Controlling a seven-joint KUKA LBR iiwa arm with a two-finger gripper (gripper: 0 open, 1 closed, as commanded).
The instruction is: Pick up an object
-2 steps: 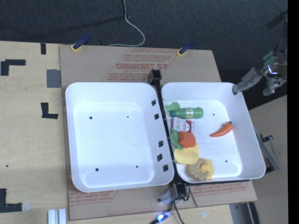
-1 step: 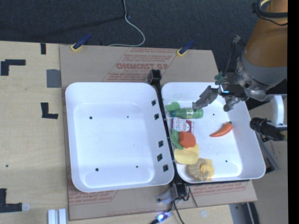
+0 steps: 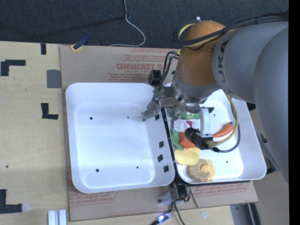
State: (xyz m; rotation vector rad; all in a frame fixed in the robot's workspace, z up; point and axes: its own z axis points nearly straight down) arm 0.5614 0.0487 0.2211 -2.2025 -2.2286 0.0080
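End effector [image 3: 180,110] hangs low over the right bin [image 3: 243,165], at its inner wall; whether it is open or closed, I cannot tell. Left bin [image 3: 112,139] offers open floor. Candidates crowd the right bin's near-left corner: yellow piece [image 3: 186,157], tan crumpled lump [image 3: 202,170], orange piece [image 3: 224,130]. Walls there limit approach.

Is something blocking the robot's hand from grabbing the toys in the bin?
Nothing separate blocks it. The gripper hangs over the wall between the two bins, at the right bin's left side. The yellow object and tan crumpled object lie open nearby; the arm's own wrist partly hides the other items.
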